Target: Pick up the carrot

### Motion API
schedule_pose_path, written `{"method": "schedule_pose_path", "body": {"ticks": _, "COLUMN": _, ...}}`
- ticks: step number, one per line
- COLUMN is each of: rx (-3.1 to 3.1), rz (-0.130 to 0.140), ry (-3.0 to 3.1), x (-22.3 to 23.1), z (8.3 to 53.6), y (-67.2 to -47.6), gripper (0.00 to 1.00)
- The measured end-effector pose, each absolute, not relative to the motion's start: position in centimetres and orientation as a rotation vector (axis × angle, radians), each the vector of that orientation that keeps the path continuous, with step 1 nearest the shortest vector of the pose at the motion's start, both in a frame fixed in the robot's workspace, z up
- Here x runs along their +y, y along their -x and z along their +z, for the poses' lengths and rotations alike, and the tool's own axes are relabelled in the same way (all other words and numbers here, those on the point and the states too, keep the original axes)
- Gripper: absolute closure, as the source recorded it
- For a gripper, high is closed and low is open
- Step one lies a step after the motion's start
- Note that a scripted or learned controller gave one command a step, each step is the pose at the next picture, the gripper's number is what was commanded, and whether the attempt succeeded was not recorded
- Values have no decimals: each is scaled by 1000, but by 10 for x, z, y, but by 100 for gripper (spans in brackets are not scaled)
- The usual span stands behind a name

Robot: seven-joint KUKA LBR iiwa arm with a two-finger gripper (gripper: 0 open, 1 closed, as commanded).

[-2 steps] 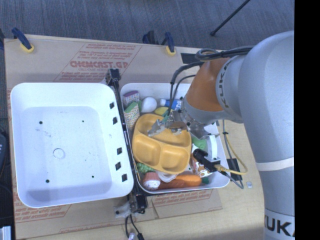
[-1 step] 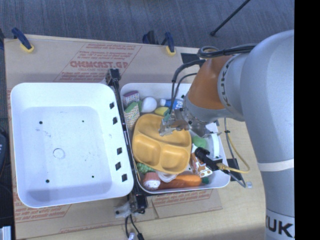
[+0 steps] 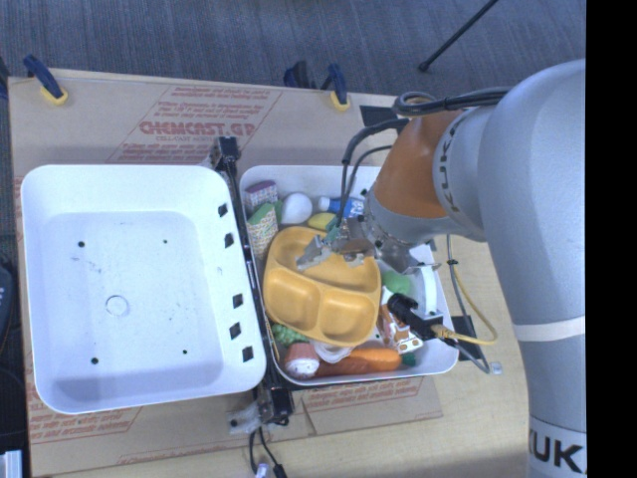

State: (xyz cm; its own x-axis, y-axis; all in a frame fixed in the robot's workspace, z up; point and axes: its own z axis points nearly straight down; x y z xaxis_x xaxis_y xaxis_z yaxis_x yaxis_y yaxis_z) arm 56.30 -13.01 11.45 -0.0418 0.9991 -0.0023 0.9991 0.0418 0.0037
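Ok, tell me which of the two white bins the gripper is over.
The right bin, the one crowded with a yellow tray and a carrot. The gripper hangs above that tray; the left bin lies beyond the divider.

I see two bins side by side on the desk (image 3: 90,98). In the right bin (image 3: 443,358), a sectioned tray (image 3: 323,302) lies tilted over the other items. The carrot (image 3: 363,360) lies along the near wall, just below the tray. The hand (image 3: 333,247) sits over the tray's far edge, and the left bin (image 3: 40,297) lies beside it.
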Motion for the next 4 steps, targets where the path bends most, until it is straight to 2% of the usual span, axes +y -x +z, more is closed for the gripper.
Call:
{"method": "schedule_pose_path", "body": {"ticks": 1, "rx": 2625, "rz": 12, "ry": -1674, "x": -121, "z": 101, "y": -575, "gripper": 0}}
{"method": "schedule_pose_path", "body": {"ticks": 2, "rx": 2639, "rz": 8, "ry": -1674, "x": -119, "z": 109, "y": -573, "gripper": 100}}
{"method": "schedule_pose_path", "body": {"ticks": 3, "rx": 2260, "rz": 13, "ry": -2157, "x": -101, "z": 97, "y": -527, "gripper": 100}}
{"method": "schedule_pose_path", "body": {"ticks": 4, "rx": 2197, "rz": 0, "ry": -2246, "x": -87, "z": 230, "y": -524, "gripper": 100}}
